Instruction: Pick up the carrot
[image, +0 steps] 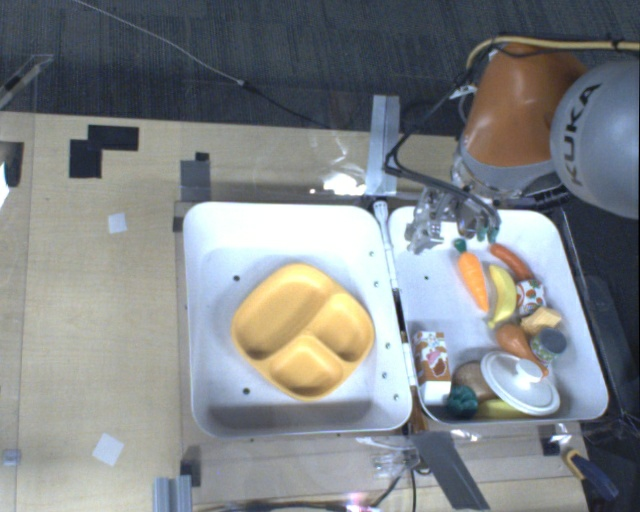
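Hovering over the far end of the right bin (575, 300), my pincer (447, 222), whose state I cannot tell, has the carrot (473, 280) just at its five o'clock, long axis running twelve to six, leafy end nearest me.

Bench (90, 330): light wood top, two white bins sitting directly on it, side by side, edges touching. Left bin (210, 300) sits well left of the fingers (425, 232); right bin (580, 300) is directly under them and runs right and toward the camera. Black squares (100, 148) on the top, far left of the fingers. Small pale patches (118, 222) also far left, one lower left.
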